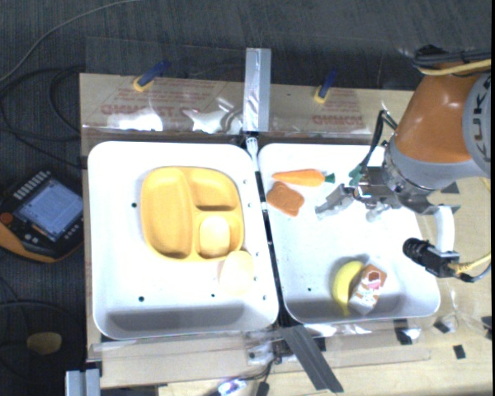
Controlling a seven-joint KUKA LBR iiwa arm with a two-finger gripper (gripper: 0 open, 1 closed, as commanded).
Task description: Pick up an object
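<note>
In the right bin an orange carrot with a green top lies near the far left corner. A flat orange-brown piece sits just in front of it. A yellow banana lies near the front wall, touching a small white and red object. My gripper hangs over the middle of this bin, right of the carrot and the orange-brown piece, with its fingers spread open and nothing between them.
The left bin holds a yellow divided tray and a pale cream object at the tray's front right corner. A black part of the arm sticks out over the right bin's right side.
</note>
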